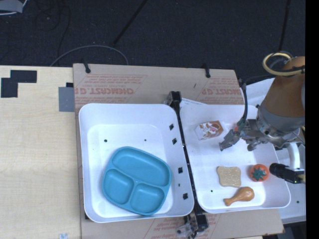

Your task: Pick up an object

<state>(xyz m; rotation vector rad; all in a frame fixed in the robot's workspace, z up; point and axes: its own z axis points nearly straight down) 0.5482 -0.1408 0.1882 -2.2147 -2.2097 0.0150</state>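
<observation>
The right bin [199, 183] holds a small white and red packet [210, 129] at the back, a slice of toast [229, 176], a red tomato [259, 172] and a brown chicken drumstick [239, 195] near the front. My gripper [240, 143] hangs over the middle of this bin, right of the packet and above the toast. It is open, its two dark fingers spread apart with nothing between them. The arm reaches in from the right.
The left bin [94, 133] holds a blue divided plate [136, 180]. A black divider [180, 153] runs between the two bins. Cardboard lies under both, and cables run across the dark floor behind.
</observation>
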